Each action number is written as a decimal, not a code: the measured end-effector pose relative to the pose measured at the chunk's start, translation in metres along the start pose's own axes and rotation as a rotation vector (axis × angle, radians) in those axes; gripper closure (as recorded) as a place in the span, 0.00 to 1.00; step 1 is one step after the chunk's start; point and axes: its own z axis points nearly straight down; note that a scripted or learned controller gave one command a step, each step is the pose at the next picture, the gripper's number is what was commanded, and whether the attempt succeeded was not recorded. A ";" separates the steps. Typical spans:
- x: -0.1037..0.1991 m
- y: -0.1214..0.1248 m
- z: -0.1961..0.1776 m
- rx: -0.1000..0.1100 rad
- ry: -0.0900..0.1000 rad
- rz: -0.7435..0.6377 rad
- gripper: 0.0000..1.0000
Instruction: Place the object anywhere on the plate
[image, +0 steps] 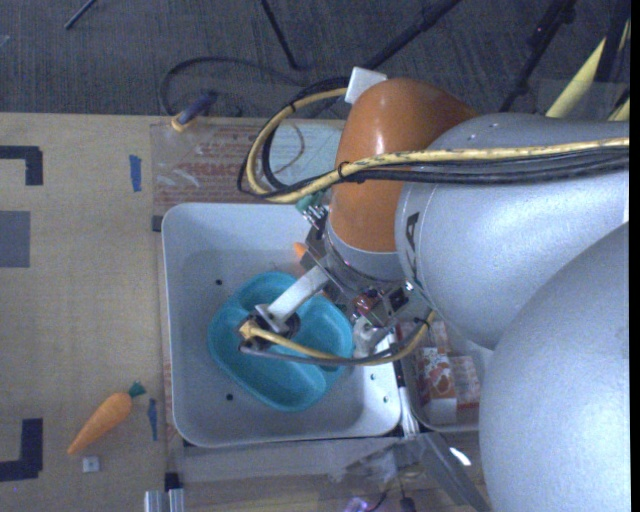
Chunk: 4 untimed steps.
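A teal-blue plate (262, 352) lies in the left white bin (190, 300), toward its right side. My gripper (360, 306) hangs low over the plate's right edge, mostly covered by the orange-banded wrist above it. A small orange thing (299, 249) peeks out from under the wrist at the far side of the plate; most of it is hidden. I cannot make out anything between the gripper's tips from this angle.
A toy carrot (100, 421) lies on the wooden bench left of the bin, near the front. A red-and-white packet (441, 378) sits in the right bin (425, 420). The grey arm covers most of the right half of the view.
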 end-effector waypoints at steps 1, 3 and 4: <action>0.000 0.000 -0.009 0.001 -0.001 0.000 1.00; 0.001 0.001 -0.018 0.002 -0.002 0.001 1.00; 0.001 0.001 -0.018 0.002 -0.002 0.001 0.00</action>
